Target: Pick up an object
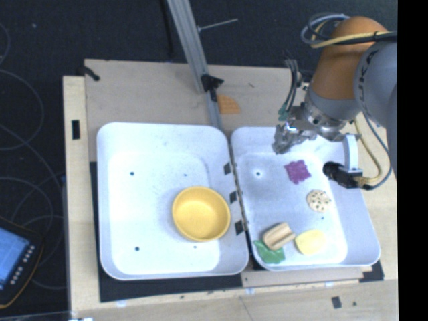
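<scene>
I am viewed by 1 fixed camera set above the bench [154, 92], looking down at a slant — far enough back to take in both white bins, the left bin [120, 152] and the right bin [348, 246], with dark floor on the left. My arm [348, 65] enters from the frame's right — upper corner.

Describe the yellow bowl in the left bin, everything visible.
The yellow bowl is round, with a smooth matte look like plastic, and stands upright, its opening facing up and nothing visible inside. It rests on the floor of the left bin, toward that bin's lower right part, close to the divider between the bins. Nothing else touches it; the gripper is over the right bin.
</scene>
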Motion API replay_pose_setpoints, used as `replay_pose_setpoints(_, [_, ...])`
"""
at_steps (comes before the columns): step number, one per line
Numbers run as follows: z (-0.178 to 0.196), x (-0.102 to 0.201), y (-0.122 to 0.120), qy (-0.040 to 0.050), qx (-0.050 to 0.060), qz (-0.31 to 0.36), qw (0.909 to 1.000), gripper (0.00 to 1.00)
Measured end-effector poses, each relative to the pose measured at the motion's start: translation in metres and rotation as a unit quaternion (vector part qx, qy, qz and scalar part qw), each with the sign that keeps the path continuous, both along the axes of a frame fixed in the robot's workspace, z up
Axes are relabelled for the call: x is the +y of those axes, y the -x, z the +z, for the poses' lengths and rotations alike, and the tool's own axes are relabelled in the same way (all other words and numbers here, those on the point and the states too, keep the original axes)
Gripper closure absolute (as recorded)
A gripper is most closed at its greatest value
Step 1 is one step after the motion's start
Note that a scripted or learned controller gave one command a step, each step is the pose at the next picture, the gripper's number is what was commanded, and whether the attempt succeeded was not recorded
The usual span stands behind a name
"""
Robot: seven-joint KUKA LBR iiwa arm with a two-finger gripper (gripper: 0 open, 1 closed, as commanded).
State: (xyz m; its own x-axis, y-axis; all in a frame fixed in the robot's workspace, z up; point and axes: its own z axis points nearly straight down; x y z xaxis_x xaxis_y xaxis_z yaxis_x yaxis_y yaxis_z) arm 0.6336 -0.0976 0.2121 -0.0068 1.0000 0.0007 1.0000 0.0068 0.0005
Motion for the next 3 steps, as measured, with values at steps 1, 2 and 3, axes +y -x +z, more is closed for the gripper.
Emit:
replay_pose_setpoints(1, [-0.001, 0.056, -0.007, -0.0005, -0.001, 0.000, 1.0000, 1.00])
replay_pose_setpoints(2, [-0.003, 0.104, -0.004, -0.0005, 0.000, 0.000, 1.0000, 1.00])
replay_pose_setpoints(3, [0.005, 0.147, 0.001, -0.0008, -0.001, 0.000, 1.0000, 1.00])
